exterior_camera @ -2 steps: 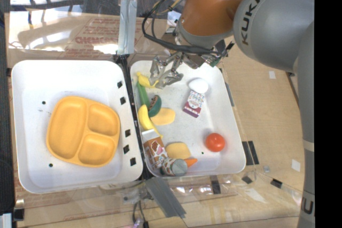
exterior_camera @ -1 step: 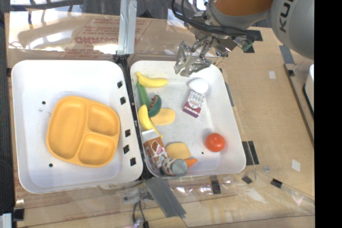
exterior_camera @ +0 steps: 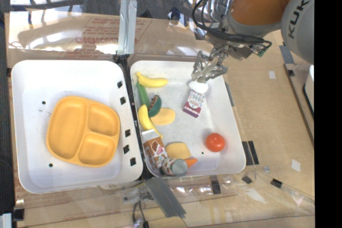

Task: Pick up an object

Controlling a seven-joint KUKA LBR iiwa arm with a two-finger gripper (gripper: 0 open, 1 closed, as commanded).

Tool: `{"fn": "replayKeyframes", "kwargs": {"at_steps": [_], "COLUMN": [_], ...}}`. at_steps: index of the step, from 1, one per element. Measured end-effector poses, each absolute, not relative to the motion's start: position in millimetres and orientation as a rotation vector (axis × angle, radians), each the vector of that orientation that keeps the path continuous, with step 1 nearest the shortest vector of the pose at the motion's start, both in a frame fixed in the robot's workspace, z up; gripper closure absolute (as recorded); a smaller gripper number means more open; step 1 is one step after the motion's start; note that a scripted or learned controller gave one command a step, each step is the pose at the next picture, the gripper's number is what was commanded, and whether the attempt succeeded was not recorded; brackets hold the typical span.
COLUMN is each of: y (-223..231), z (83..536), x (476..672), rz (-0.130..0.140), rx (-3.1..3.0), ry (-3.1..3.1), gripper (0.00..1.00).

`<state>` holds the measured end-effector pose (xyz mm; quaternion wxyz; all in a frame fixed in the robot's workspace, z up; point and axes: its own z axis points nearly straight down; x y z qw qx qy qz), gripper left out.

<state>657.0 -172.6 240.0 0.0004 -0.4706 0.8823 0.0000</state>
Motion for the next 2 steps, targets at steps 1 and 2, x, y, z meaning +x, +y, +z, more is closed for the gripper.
{"fn": "replayKeyframes", "kwargs": {"at_steps": [1, 2], "y": [-172, -210], "z": [241, 108], "x": [657.5, 658.8], "rz": [-0.001, -0.006], "rx": [-1.478, -1.563], "ry": [2.769, 2.718], "gripper": [0.0, 0.0]}}
